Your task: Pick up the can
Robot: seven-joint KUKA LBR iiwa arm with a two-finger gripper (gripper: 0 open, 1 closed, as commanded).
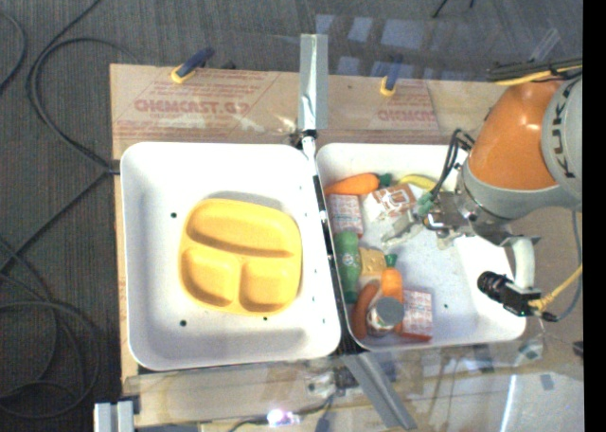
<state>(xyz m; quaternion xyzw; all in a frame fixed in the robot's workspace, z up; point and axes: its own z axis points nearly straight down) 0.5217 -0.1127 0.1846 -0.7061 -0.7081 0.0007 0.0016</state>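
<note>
Two white bins [142, 231], can [385, 314] in right bin, pincer [409, 223] above clutter

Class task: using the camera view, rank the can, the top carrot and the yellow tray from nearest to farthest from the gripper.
1. Top carrot: top of the right bin, left of the gripper.
2. Can: bottom of the right bin, below the gripper.
3. Yellow tray: left bin, farthest.

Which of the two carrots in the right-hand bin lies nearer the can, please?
The carrot lying just above the can, at the bin's bottom edge; the other carrot sits far up by the top edge.
</note>
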